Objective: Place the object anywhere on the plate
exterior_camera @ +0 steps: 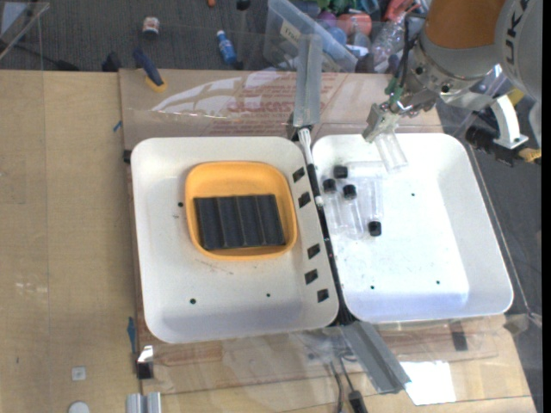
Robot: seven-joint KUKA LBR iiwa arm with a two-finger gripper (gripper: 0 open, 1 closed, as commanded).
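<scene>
- I see the clear plastic piece with black caps [355, 203] lying in the right bin [448, 265], well apart from the orange plate [200, 179].
- It looks light, stiff and slippery; I'd grip across a capped end.
- The gripper [385, 126] hovers near the bin's far rim; I cannot tell its opening.

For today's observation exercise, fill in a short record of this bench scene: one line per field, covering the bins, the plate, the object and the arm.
left bin: holds the orange plate
on plate: dark ribbed block
right bin: holds a clear plastic object with black caps
gripper: above the right bin's far edge, near the clear object
task state: clear object not yet on the plate
</scene>
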